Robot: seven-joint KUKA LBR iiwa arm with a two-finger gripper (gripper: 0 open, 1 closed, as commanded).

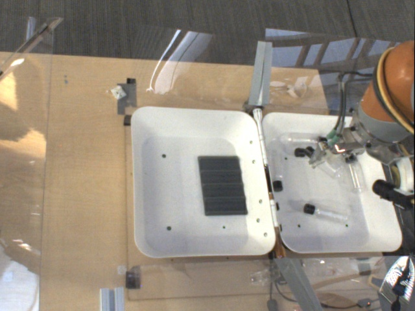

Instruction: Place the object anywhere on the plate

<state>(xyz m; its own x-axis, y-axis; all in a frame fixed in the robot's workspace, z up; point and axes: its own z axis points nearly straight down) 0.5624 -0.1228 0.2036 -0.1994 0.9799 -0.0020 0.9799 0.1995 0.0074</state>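
White bins sit side by side on the wooden counter (71,193). Left bin (152,238) holds a dark ridged plate (222,185), lying flat near its middle. Right bin (376,238) holds clear tubes with black caps: one (324,212) near the front, another (305,151) up by the gripper (334,149), which hangs low over the bin's back part. Gripper state: cannot tell, too blurry; possibly something clear at its tip.
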